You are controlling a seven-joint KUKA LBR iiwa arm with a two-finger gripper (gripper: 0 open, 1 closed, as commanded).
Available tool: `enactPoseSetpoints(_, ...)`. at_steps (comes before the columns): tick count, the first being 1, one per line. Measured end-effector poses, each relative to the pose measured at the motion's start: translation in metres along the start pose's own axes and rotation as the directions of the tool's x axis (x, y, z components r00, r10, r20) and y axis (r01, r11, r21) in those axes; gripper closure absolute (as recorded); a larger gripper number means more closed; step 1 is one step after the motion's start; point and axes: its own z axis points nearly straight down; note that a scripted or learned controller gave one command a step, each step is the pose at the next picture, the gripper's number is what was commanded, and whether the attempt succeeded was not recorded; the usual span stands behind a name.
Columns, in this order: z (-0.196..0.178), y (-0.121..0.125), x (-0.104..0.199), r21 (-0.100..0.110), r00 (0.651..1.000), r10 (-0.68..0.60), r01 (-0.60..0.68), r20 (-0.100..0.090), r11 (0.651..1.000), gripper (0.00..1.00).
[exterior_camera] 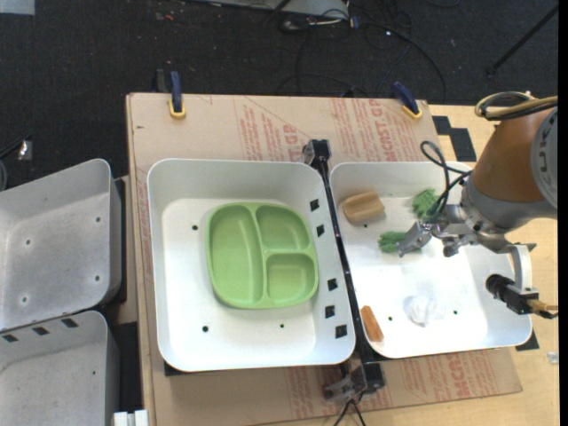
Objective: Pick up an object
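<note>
The right bin (461, 331) holds a tan bread-like block (363, 207), two leafy green pieces (424, 202) (390, 241), a white crumpled lump (421, 308) and a small orange sausage (372, 324). My gripper (429, 243) hangs low over the upper middle of this bin, open, with its fingers spread left and right. The left finger (409, 239) lies right beside the lower green piece. Between the fingers I see only bare bin floor. The grey and orange arm (515, 162) comes in from the right.
The left bin (177, 327) carries a light green divided plate (263, 254). A black divider (337, 247) with clips runs between the bins. Both stand on a cardboard sheet (266, 118). Grey trays (53, 229) lie off to the left.
</note>
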Motion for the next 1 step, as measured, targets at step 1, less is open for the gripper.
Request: enactPoseSetpoints(1, 0.0396, -0.0006, 0.0006, 0.000, 1.000, 0.000, 0.000, 0.000, 1.000, 0.00)
